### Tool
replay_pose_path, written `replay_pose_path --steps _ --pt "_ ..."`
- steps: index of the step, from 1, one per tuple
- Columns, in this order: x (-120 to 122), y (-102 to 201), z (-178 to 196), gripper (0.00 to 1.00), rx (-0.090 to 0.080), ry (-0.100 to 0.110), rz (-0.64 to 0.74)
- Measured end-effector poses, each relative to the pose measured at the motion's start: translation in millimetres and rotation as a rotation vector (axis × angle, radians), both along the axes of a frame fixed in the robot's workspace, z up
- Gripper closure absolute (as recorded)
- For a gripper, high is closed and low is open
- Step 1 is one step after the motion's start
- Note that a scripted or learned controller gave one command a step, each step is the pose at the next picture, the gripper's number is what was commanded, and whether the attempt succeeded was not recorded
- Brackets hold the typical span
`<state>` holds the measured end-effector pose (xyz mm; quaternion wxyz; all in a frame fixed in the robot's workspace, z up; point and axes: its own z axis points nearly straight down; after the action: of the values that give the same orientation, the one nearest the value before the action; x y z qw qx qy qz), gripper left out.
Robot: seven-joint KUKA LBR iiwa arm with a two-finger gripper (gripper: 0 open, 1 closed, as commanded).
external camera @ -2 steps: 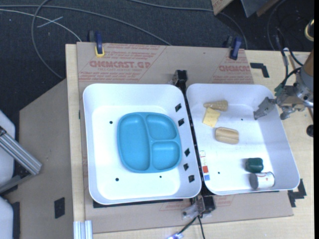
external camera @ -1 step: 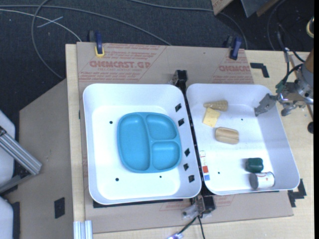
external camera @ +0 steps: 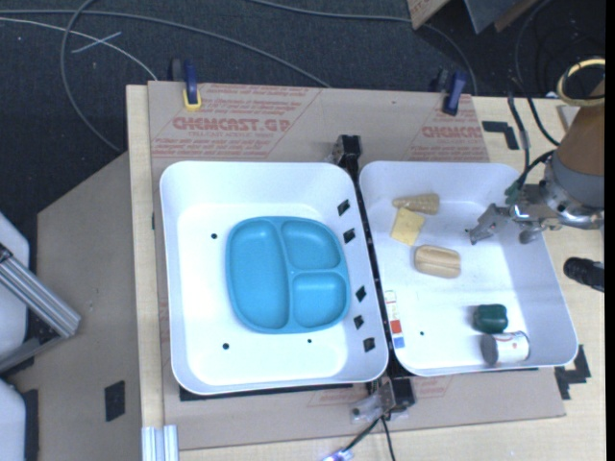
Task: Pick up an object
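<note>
Several small objects lay in the shallow white right-hand bin [external camera: 538, 286], in the right half of the frame. A tan block with rounded ends [external camera: 436, 261] rested near the bin's middle, and a pale yellow square piece [external camera: 406, 226] lay just above and left of it, touching or nearly touching a tan, stubby piece [external camera: 417, 204] nearer the bin's upper edge. Toward the lower right corner of that bin sat a dark green rounded lump [external camera: 490, 318], and just below it a small white cylinder with a grey end and a red mark [external camera: 506, 347], close against the bin's lower rim. The claw [external camera: 502, 227] hung over the upper right part of this bin, its two fingers spread apart with nothing between them, well clear of the tan block and to the right of the yellow piece. Behind it the grey arm [external camera: 577, 176] entered from the right edge of the frame. The shallow white left-hand bin [external camera: 192, 257] filled the centre left and held a blue plastic plate with three compartments [external camera: 287, 273]. Both bins sat on a cardboard-covered desk [external camera: 240, 118], with blue clamps [external camera: 191, 82] at its upper edge and cables trailing across the dark floor at the top of the frame.
</note>
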<state>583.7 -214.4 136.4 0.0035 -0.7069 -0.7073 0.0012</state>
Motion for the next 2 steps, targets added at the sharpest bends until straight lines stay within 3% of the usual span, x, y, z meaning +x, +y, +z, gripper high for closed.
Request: replay_pose_path --steps 1,2 --pt "0 2 -52 0.0 0.002 -0.001 0.0" --pt "1 1 -38 1.0 -0.001 -0.007 0.001"
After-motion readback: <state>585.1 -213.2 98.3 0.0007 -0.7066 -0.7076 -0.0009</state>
